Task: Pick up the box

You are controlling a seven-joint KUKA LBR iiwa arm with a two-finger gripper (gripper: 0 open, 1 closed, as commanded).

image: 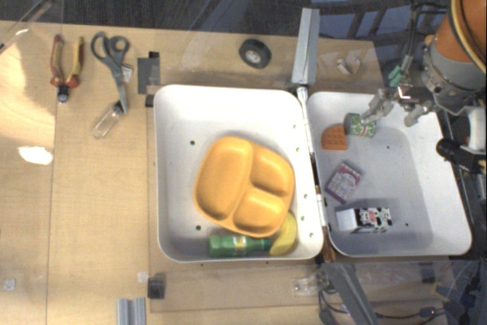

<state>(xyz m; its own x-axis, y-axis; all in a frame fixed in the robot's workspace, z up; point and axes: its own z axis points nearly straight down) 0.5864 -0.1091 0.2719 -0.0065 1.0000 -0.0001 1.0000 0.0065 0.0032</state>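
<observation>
A small white box [365,218] with black and red print lies flat near the front of the right bin [449,228]. My gripper [396,109] hangs over the back of that bin, well behind the box. Its two fingers stand apart, so it is open, with nothing between them. The left fingertip [377,109] is right beside a small green can [361,125] lying at the back of the bin.
The right bin also holds an orange round piece [334,138] and a purple packet [343,181]. In the left bin [175,110] lie a yellow divided tray [245,185], a green bottle [237,243] and a yellow fruit [285,236]. Scissors [114,61], pliers [64,65] and a tape roll [255,52] rest on the bench.
</observation>
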